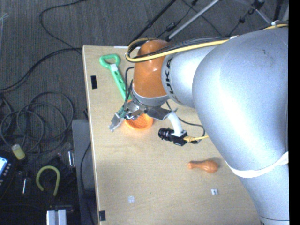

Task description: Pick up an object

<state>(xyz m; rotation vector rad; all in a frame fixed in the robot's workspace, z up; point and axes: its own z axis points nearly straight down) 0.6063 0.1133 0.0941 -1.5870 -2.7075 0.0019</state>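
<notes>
Tool (pixel 125 117) is hanging low over the table (pixel 140 182), its grip state impossible to tell, with the orange ball (pixel 140 121) lying just beside it on the arm's side, apparently touching.

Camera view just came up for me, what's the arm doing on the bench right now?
The grey arm reaches in from the right, its gripper low over the wooden bench top, right beside an orange ball-like object. A green-handled tool lies under the wrist, its far end hidden. An orange pear-shaped piece lies apart, nearer the camera. Whether anything is gripped is unclear.
</notes>
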